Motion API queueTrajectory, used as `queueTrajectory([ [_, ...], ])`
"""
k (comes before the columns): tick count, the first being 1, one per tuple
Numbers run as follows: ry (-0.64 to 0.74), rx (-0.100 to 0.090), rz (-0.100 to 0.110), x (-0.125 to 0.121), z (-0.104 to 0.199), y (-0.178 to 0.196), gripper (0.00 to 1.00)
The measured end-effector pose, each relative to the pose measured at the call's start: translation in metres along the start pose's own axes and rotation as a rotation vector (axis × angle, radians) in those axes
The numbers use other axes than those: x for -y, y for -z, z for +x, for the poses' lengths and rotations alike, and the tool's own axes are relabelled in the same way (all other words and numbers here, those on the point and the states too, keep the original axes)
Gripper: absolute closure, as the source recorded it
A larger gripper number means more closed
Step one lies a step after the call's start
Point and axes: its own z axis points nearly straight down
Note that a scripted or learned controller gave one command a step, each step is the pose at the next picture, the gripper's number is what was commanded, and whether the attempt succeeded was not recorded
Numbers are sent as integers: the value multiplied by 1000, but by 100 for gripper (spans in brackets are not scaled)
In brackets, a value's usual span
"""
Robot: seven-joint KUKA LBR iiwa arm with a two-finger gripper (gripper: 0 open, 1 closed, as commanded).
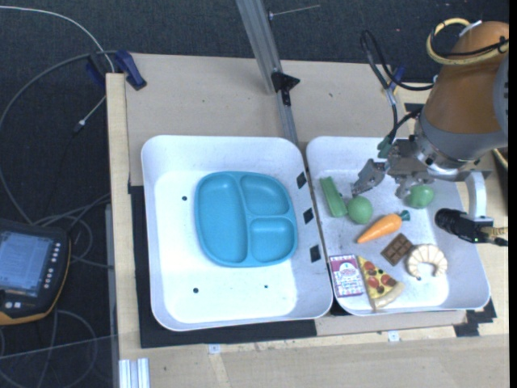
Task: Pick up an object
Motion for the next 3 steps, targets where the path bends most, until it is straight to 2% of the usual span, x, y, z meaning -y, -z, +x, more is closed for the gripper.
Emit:
queueTrajectory([
  [1, 0, 0, -1, 0, 0, 0, 0],
  [3, -1, 0, 5, 0, 3, -86, 0],
])
